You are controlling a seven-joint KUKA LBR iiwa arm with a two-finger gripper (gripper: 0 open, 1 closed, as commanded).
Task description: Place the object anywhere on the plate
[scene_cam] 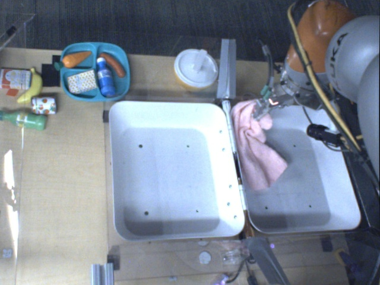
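Currently the task reads as early-stage: the object, a pink cloth [256, 147], is not on any plate. It hangs from the gripper [265, 104] at the upper left corner of the right bin [332, 209], its top edge bunched at the gripper tips, where it appears pinched between them. The lower part of the cloth drapes down along the left wall of that bin and seems to rest on the bin floor, so the lift, if in progress, is judged incomplete.

Remaining steps, as judged from this view:
1. Raise the cloth free of the right bin.
2. Carry it to the plate.
3. Release it there.

No ordinary plate can be identified. The nearest candidate is the blue divided tray [122, 70] on the bench beyond the left bin [172, 224], well apart from the gripper.

Container contents:
- Right bin: the pink cloth, plus the gripper reaching in.
- Left bin: nothing visible inside.
- Blue divided tray: 3 compartments holding small toy food items and a blue bottle.
- White lidded cup [196, 67]: standing behind the 2 bins, closed.
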